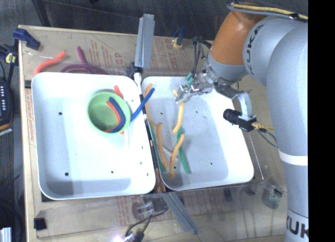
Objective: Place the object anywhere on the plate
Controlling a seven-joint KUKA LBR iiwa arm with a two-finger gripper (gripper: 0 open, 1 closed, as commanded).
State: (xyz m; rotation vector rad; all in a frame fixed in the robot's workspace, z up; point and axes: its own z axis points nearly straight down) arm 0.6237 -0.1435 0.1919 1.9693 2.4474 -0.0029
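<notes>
Yellow flexible strip (pixel 181 116), thin, soft-looking, hangs straight down from the gripper (pixel 182 94), its top end pinched between the closed fingers, its lower end at 6 o'clock over the right bin (pixel 230 154). More limp strips lie on that bin's floor: orange (pixel 159 147), yellow (pixel 177 144), green (pixel 185 161), all bent or wavy. Green round plate (pixel 100 111) sits in the left bin (pixel 63 152), at 9 o'clock from the gripper, well apart. Curved red strip (pixel 121 115) and blue strip (pixel 128 111) rest on the plate's right rim; a straight blue strip (pixel 143 102) spans the bins' shared edge.
</notes>
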